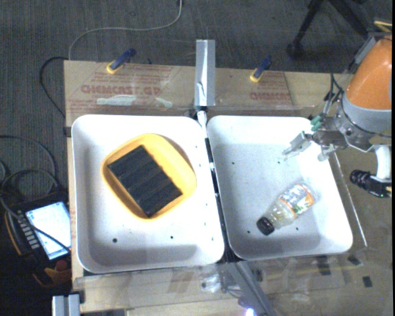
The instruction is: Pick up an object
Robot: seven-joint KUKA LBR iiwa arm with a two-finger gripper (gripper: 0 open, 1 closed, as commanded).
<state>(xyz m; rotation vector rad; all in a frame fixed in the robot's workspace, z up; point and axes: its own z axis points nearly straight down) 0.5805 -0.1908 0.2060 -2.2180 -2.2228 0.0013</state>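
Observation:
A clear plastic bottle (287,207) with a black cap and a colourful label lies on its side in the right bin (250,157), toward its front right. A yellow dish holding a black ridged block (147,174) sits in the left bin (92,196). My gripper (311,146) hangs over the back right part of the right bin, above and behind the bottle, its two thin fingers spread apart with nothing between them.
Two blue-and-yellow clamps (120,60) (261,67) hold the board behind the bins. A metal post (205,71) stands at the back between the bins. Cables and a tablet (47,224) lie on the floor to the left.

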